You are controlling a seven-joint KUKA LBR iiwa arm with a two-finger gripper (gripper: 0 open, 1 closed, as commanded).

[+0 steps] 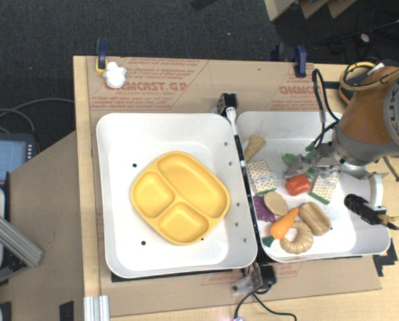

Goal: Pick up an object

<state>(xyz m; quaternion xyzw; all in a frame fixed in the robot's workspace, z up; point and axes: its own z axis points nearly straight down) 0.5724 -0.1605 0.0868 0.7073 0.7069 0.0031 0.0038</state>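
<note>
The right bin (359, 246) holds a pile of toy food. A red tomato (297, 184) lies near its middle, with a waffle cracker (260, 176) to its left and another (325, 188) to its right. Toward the front are an orange carrot (284, 223), a brown bread roll (314, 218), a tan ring-shaped pastry (297, 241), a beige oval slice (276, 201) and a purple piece (261, 208). A tan piece (254, 146) and a green piece (291, 158) lie farther back. My gripper (307, 168) hangs low, just above and behind the tomato.
The left bin (119, 146) carries a yellow divided plate (179, 196). A black clamp (227, 102) sits where the two bins meet at the back. The arm's grey and orange body (366, 122) covers the right bin's back right corner.
</note>
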